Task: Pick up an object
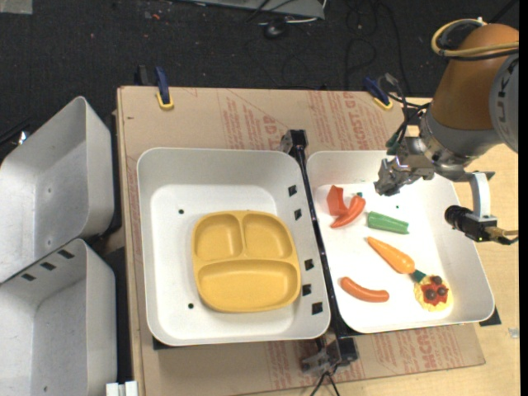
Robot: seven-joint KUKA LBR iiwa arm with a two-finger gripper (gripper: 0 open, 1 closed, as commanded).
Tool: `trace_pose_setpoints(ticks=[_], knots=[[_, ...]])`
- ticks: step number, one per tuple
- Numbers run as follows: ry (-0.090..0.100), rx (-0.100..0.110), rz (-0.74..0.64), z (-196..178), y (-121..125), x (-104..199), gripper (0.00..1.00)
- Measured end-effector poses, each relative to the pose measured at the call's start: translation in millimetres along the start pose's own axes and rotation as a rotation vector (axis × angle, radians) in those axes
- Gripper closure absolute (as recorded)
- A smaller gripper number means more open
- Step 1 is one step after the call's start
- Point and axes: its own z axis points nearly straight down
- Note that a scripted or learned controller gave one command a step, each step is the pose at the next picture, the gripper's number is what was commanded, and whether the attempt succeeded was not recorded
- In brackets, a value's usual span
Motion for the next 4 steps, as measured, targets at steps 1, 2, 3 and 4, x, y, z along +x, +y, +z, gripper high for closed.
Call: trace_pose_setpoints(ticks=[1,2,3,4], knots=[[0.0,0.001,0.0,-24,1,0,1.0],[0.003,0.009,-0.004,-17,-24,52,1.0],[0.004,0.008,-0.005,-25,-36,101,1.0],[0.003,0.009,-0.006,-11,-53,157,1.0]])
